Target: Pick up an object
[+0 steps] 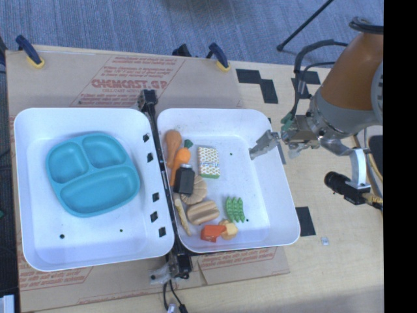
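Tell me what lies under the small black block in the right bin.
The black block rests on a tan bread-like piece, beside the carrot. How far that piece runs beneath it, and whether anything else sits below, is covered by the block.

Two bins sit side by side on the worktop (326, 253). The left bin (26, 240) holds a divided plate (93, 172) in its middle. The right bin (273, 194) holds a cluster of toy foods along its left half: a carrot (172, 147) at the far end, a waffle-like block (208, 162) to its right, a dark block (184, 180) nearer, a hot dog (202, 212), then pea pods (235, 209) to the right. The gripper (266, 143) hangs over the right bin's far right rim.
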Robot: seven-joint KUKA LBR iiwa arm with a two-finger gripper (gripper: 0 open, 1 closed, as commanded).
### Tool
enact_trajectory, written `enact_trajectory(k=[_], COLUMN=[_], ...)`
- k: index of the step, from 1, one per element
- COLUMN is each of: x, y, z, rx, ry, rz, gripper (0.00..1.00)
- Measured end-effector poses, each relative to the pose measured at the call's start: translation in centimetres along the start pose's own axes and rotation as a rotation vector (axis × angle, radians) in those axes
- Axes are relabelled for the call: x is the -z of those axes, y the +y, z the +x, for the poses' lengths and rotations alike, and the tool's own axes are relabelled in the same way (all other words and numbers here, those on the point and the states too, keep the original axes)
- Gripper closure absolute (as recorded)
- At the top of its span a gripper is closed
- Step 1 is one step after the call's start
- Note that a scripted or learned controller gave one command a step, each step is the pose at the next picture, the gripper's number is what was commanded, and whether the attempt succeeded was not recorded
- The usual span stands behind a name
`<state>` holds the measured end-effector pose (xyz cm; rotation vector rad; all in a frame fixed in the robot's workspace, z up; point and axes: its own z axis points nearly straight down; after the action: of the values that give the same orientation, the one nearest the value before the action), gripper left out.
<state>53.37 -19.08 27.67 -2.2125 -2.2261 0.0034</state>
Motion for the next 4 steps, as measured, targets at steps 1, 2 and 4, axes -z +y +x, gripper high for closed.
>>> enact_trajectory(k=[1,2,4], x=[-12.9,-17.6,-17.4], y=[1.2,4.8,9.2], z=[3.7,7.2,8.9], rx=[0.133,0.236,0.310], ry=[0.001,-0.001,-0.004], rz=[0.003,-0.001,0.005], gripper=[0.00,0.00,1.00])
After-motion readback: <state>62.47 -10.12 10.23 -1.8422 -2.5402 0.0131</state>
